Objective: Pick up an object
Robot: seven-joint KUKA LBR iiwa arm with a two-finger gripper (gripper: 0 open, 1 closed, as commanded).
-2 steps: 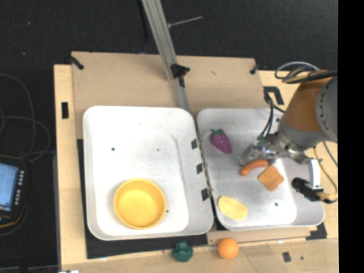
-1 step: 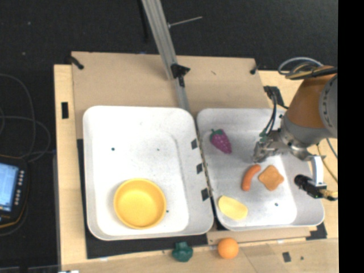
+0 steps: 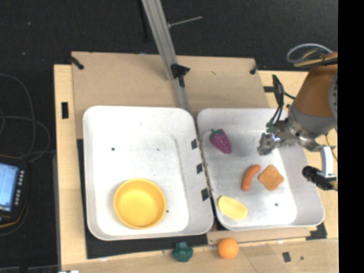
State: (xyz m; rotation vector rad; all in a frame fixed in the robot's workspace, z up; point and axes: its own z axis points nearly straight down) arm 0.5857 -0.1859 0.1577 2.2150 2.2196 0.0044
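While the claw (image 3: 266, 144), seemingly empty, hovers with unreadable grip, the sausage (image 3: 249, 177) lies just below-left.

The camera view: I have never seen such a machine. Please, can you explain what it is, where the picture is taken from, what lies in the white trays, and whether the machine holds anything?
This is one picture, taken from above the bench at a slant. The robot arm is grey with an orange band and reaches in from the right. Its gripper hangs over the right bin; I see nothing held in it. In that bin lie purple toy grapes, an orange sausage, an orange-brown block and a pale yellow piece. The left bin holds a yellow bowl. In front of the bins, on the bench, are an orange ball and a small green thing.
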